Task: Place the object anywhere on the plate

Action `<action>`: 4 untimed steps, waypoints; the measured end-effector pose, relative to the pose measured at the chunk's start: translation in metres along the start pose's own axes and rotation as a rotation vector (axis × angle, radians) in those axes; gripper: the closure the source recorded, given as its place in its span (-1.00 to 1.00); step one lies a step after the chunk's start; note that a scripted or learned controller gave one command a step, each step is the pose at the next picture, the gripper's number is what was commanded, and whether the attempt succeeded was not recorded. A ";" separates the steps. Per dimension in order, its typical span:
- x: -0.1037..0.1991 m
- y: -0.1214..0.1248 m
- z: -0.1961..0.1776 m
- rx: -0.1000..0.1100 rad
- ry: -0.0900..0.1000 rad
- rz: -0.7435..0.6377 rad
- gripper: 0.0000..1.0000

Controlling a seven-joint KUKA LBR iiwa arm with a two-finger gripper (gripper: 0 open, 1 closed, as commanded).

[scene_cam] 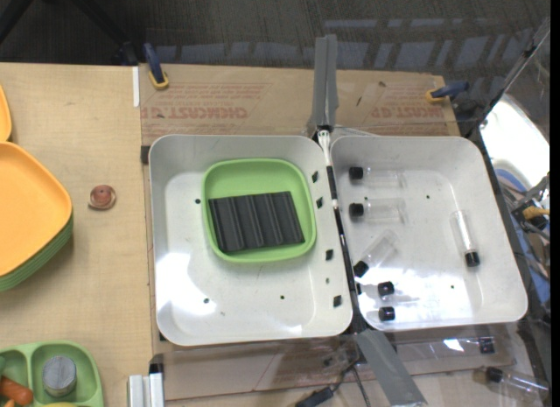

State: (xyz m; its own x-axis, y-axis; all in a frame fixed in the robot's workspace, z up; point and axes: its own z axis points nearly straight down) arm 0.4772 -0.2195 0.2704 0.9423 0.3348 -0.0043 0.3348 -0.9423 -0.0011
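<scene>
We are looking down on two white bins sitting side by side on a cardboard sheet (262,108), with a grey divider post (325,81) rising at the seam between them. Blue-and-yellow clamps (156,74) are pinning the cardboard at its far corners. Out on the wooden bench to the left, a stack of orange plates (26,213) is resting near a small reddish knob (102,196), and a green divided tray (44,377) is poking in at the bottom corner.

In the left bin (175,291) a green square plate (258,178) is sitting toward the far side, and a dark ribbed mat (255,222) is lying across it, its long axis running left to right with a slight tilt.

The right bin (499,248) is holding several clear vials with black caps. One vial (463,237) is lying near the right wall, its long axis running roughly front to back, cap toward us. Another vial (374,174) near the far-left corner is lying crosswise, cap pointing left; others (385,313) are clustering along the left wall and near corner. All of them are lying well apart from the plate, across the bin walls.

We cannot tell the state of the jaws.
</scene>
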 end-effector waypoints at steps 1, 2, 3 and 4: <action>-0.001 0.002 0.016 0.002 -0.002 0.124 -1.00; -0.001 0.002 0.026 0.002 -0.003 0.137 -1.00; 0.002 -0.004 0.038 0.002 -0.001 0.137 -1.00; 0.006 -0.017 0.028 0.001 0.000 0.137 -1.00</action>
State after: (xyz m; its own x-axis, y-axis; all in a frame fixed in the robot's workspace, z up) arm 0.4774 -0.2016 0.2422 0.9792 0.2027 -0.0043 0.2027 -0.9792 -0.0013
